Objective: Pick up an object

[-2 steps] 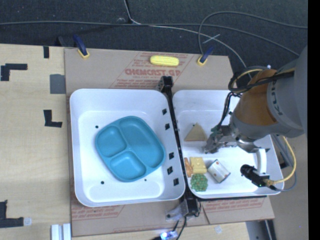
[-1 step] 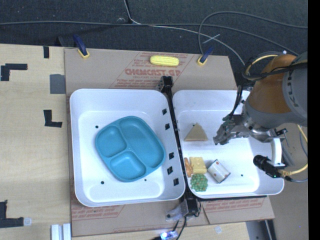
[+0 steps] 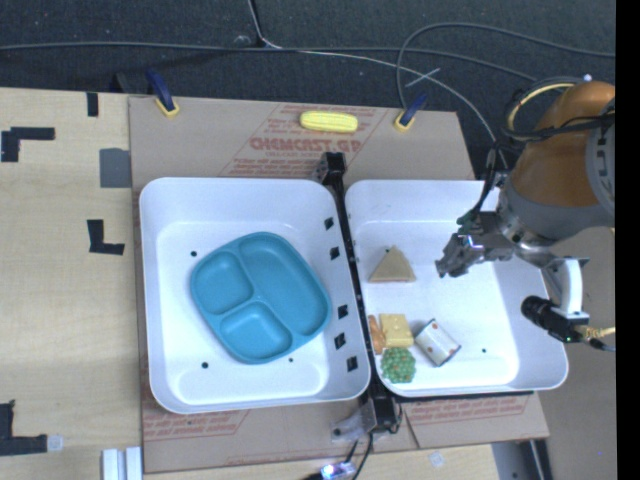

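The right bin (image 3: pixel 500 368) holds a tan wedge (image 3: pixel 393 266) near its left middle. At its front lie a yellow block (image 3: pixel 396 329), an orange piece (image 3: pixel 377 334), a green broccoli-like toy (image 3: pixel 399 365) and a small silver-and-white can (image 3: pixel 436 341) on its side. My gripper (image 3: pixel 452 260) hangs over the right bin's middle, to the right of the wedge and above the can, apart from both. Nothing shows between its dark fingers.
The left bin (image 3: pixel 165 218) holds a blue divided plate (image 3: pixel 260 296). A yellow corn-like toy (image 3: pixel 328 122) lies on the cardboard behind the bins. Clamps and cables sit along the back edge. The arm's body covers the right bin's far right side.
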`<control>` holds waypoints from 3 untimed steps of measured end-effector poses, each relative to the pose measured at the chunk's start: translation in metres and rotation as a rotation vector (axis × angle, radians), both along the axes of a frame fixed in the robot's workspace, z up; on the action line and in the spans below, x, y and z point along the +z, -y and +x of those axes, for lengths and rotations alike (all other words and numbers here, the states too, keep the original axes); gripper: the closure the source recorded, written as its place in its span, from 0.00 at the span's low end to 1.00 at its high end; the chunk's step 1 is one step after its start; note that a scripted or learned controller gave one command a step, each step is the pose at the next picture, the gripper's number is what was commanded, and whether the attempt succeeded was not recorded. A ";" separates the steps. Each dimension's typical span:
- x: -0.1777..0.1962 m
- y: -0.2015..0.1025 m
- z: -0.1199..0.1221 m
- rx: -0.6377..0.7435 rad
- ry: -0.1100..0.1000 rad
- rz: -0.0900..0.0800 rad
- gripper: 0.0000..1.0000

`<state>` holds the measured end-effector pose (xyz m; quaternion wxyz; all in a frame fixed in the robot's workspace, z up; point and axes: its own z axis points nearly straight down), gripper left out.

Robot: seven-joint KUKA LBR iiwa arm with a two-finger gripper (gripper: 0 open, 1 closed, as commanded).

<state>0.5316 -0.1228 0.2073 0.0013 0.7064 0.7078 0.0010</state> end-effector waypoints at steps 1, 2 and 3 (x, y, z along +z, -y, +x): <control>0.050 0.000 0.001 0.000 0.001 -0.001 1.00; 0.036 -0.046 0.006 0.003 -0.004 0.001 1.00; 0.023 -0.101 0.020 0.003 -0.005 0.001 1.00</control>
